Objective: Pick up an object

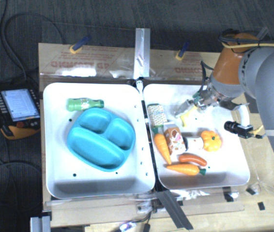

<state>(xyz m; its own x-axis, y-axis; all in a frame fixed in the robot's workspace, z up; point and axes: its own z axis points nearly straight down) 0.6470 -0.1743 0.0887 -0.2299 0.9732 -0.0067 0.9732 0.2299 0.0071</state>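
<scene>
left bin [54,178] — blue tray [101,138], green bottle [84,103]; right bin [234,170] — carrots [162,148], pumpkin [211,140]; gripper [189,109] grip unclear.

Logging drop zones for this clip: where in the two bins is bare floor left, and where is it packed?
Left bin: bare strip along the near wall below the blue tray, and right of the green bottle. Right bin: bare at the near-right corner beyond the pumpkin. Crowded around the carrots beside the divider; the gripper hangs over the far part.
</scene>
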